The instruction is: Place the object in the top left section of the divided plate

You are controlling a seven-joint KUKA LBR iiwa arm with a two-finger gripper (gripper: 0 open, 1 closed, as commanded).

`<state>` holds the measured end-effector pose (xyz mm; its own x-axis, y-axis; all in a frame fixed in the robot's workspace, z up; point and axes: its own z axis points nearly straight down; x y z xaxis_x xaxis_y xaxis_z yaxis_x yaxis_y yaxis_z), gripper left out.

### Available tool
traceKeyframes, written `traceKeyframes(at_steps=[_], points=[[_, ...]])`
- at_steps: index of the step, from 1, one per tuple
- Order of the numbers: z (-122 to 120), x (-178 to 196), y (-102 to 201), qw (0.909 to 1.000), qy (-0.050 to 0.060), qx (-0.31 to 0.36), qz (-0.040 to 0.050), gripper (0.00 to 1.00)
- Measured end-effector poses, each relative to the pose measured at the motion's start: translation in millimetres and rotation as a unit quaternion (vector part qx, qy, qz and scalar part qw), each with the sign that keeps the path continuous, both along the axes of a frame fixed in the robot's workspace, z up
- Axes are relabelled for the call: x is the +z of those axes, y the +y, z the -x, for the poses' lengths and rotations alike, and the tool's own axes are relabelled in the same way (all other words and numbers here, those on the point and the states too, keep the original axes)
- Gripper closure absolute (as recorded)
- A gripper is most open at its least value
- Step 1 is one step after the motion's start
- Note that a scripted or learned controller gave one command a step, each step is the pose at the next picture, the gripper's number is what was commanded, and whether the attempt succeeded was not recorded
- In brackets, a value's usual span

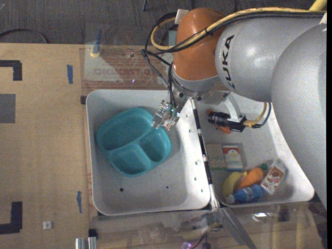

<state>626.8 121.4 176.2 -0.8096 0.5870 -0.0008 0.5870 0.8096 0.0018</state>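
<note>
A teal divided plate (134, 141) lies in the left bin (104, 191), with one large section on its upper left and two smaller ones along its lower right. My gripper (165, 118) hangs from the grey and orange arm, right over the plate's upper right rim. Its tip is small and cluttered in the camera view, and I cannot make out any object in it. The plate's sections that show look bare.
The right bin (290, 191) holds a small carton (232, 156), a banana (232, 181), a carrot (252, 176), a blue bottle (245, 194) and a juice box (273, 176). The arm covers that bin's upper part. The divider wall (202, 154) runs between the bins.
</note>
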Motion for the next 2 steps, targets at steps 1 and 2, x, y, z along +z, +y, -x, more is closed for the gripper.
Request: traceKeyframes(at_steps=[1,2], points=[[-0.2,35.1,9.7,0.9998,-0.002,0.019,-0.0001,1.00],[-0.2,35.2,9.7,0.9998,-0.002,0.019,-0.0001,0.00]])
